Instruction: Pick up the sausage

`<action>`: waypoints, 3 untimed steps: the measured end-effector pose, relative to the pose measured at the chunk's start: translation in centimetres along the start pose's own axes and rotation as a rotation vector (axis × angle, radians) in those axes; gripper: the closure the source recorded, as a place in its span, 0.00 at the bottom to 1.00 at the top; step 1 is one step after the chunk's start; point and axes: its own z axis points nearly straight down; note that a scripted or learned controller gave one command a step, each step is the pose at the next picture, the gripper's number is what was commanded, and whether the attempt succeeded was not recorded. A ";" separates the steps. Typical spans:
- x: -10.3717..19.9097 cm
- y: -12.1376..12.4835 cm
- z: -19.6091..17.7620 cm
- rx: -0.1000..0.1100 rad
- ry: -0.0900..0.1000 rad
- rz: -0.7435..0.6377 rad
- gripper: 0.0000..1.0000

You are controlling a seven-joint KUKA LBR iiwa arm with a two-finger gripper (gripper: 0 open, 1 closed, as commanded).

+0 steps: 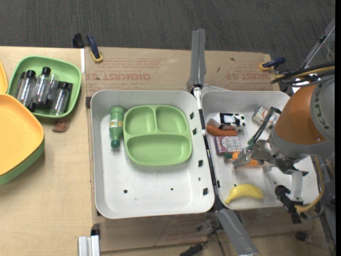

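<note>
The sausage (219,130), an orange-red link, lies in the right bin (242,97) near its left wall, just below a black-and-white toy (233,120). My gripper (244,161) hangs low over the middle of the right bin, to the lower right of the sausage and apart from it. Its tip sits beside a red packet (226,144) and a small orange item (235,155). The grey arm with its orange band (298,124) comes in from the right and hides part of the bin floor.
A banana (245,192) lies at the right bin's front, and a small box (260,114) at its back. The left bin (149,196) holds a green divided plate (157,135) and a green bottle (115,126). On the bench at left are a green tray of bottles (45,87) and orange plates (18,140).
</note>
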 end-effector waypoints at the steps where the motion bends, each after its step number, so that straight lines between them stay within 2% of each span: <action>1: -0.7 1.0 0.0 -0.001 0.000 -0.117 0.00; 2: -1.9 0.9 0.0 0.001 0.000 -0.182 0.00; 3: 1.7 0.7 0.1 0.002 0.000 -0.205 0.00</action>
